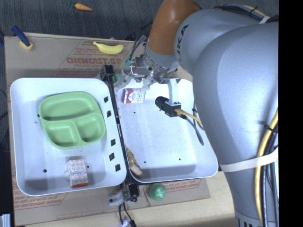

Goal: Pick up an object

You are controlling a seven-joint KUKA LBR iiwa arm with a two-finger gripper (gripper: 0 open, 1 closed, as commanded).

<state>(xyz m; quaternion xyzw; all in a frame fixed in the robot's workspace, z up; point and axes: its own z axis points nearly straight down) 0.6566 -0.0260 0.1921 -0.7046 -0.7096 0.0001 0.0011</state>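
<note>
Red-and-white packet (134, 96) is being shown lying flat on the floor of the right bin (161, 141), close to that bin's far left corner and just beside the divider between the two bins. Its long axis is running across the view from left to right, roughly along the bin's far wall; its two ends are looking alike, so no pointing direction can be told. The gripper (142, 77) is being held just beyond the packet, over the far rim of the right bin, and whether it is open or closed cannot be told; nor can contact with the packet be made out. The grey arm (227, 70) is reaching in from the right. In the left bin (19, 93) a green divided tray (72, 119) is lying towards the far side, and a small orange-and-white carton (77, 172) is sitting near the front wall. A green ball (157, 191) is resting on the bench just in front of the right bin, and a yellow banana (108, 47) is lying beyond the bins.
</note>
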